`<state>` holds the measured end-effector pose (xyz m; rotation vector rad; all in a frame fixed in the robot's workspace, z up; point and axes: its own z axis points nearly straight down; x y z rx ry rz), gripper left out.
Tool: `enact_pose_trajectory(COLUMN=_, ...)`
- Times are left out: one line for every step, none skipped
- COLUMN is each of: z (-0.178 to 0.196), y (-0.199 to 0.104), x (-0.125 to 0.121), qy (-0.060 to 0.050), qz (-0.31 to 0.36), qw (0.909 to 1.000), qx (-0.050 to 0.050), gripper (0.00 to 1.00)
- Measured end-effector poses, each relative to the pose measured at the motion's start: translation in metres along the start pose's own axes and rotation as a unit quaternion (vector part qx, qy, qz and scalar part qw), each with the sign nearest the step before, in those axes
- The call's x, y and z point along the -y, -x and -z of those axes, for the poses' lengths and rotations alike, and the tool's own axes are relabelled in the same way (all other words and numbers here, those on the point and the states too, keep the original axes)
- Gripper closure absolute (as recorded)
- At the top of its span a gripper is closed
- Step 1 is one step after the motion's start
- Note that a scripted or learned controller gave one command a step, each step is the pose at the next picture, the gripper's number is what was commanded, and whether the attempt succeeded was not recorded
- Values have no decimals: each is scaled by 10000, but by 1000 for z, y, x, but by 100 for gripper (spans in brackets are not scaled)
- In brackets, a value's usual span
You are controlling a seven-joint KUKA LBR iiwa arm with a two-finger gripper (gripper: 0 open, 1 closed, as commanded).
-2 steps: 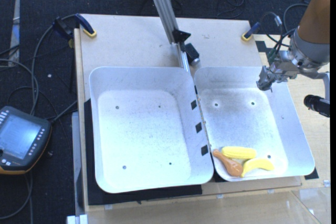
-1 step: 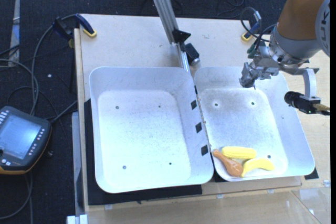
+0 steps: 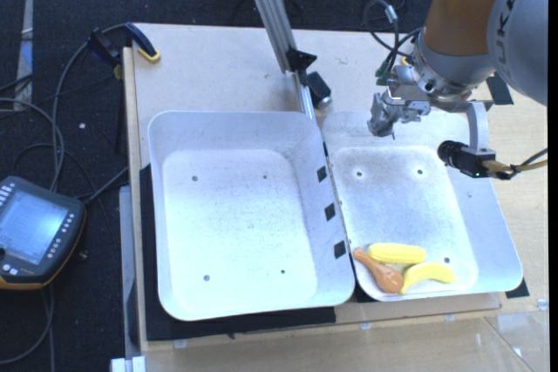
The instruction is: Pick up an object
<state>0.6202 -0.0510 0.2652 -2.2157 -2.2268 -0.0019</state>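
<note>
The arm (image 3: 488,4) reaches in over the far edge of the right bin (image 3: 410,187), with its claw (image 3: 384,119) hanging above the bin's back rim. Nothing sits in the claw, and from this slant it cannot be told whether it is spread or closed.

The things to pick lie together at the near end of the same bin: a yellow piece (image 3: 398,253), a second yellow piece (image 3: 429,274) just beside it, and an orange spoon-like toy (image 3: 382,273) touching or nearly touching both. The left bin (image 3: 235,205) holds nothing to aim for.

The task appears to be at its start, in the approach, with no grasp yet made. The next move calls for carrying the claw well toward the near end of the bin, centring it over one piece, and lowering. The tight clump is the likely trouble: the claw may land on two pieces at once or nudge them against the near wall, so the upper yellow piece, with bare floor behind it, looks the easier choice.
</note>
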Motion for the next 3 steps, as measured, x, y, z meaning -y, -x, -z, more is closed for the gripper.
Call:
enact_pose_trajectory(z=2, y=-52, x=-15, qy=-4, qz=-5, qw=10000, qx=0, gripper=100)
enact_pose_trajectory(z=1, y=-100, x=-26, qy=-5, qz=-5, qw=10000, qx=0, gripper=100)
enact_pose_trajectory(z=-26, y=-146, x=-36, qy=-17, qz=-7, qw=10000, qx=3, gripper=100)
